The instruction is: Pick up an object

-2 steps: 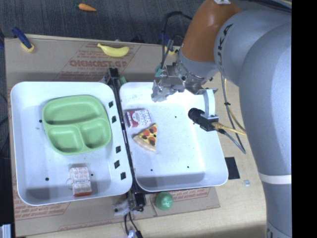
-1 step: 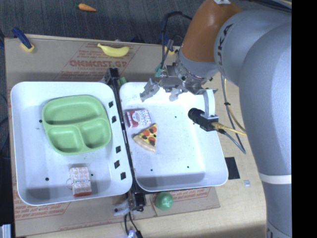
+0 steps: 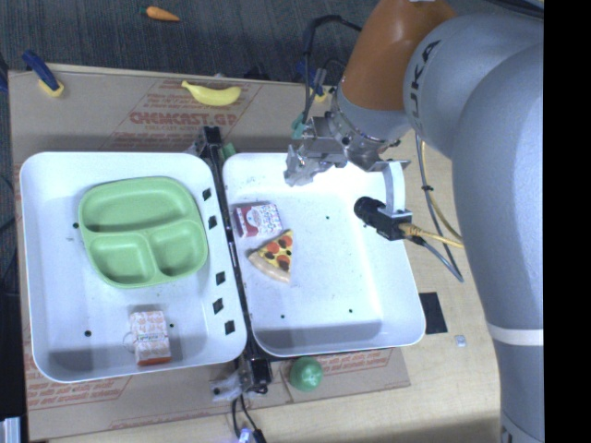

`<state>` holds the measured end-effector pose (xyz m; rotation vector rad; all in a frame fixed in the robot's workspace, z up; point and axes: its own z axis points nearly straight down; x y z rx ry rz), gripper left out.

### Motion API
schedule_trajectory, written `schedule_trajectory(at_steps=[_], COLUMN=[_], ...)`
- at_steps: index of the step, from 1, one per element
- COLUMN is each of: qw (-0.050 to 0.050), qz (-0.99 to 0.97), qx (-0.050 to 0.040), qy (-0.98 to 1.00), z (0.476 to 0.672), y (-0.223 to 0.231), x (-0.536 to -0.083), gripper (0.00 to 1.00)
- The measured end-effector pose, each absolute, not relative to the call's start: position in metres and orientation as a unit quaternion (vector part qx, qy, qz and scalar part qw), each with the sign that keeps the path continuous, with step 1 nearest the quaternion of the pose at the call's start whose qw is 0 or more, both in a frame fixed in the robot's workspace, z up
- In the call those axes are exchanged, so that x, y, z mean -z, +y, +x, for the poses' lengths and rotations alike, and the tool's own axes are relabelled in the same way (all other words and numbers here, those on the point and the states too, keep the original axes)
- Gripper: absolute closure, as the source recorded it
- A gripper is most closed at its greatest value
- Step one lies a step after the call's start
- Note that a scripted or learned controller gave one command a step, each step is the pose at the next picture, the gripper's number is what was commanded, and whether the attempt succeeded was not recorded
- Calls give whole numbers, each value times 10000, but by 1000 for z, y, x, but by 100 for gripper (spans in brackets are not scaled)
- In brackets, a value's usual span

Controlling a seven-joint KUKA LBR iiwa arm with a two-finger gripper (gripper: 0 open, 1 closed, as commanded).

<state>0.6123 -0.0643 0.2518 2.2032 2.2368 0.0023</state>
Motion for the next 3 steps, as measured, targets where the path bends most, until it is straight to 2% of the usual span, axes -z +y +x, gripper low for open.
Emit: schedule_trajectory(at_steps=[1, 2, 3], qw=[8, 2, -14], qz=[7016, 7049, 7060], qx=[-5, -12, 25], qy=[7126, 7093, 7082], z=[612, 648, 570], y=[-64, -5, -87], x=[-252, -260, -192], gripper=[0, 0, 0])
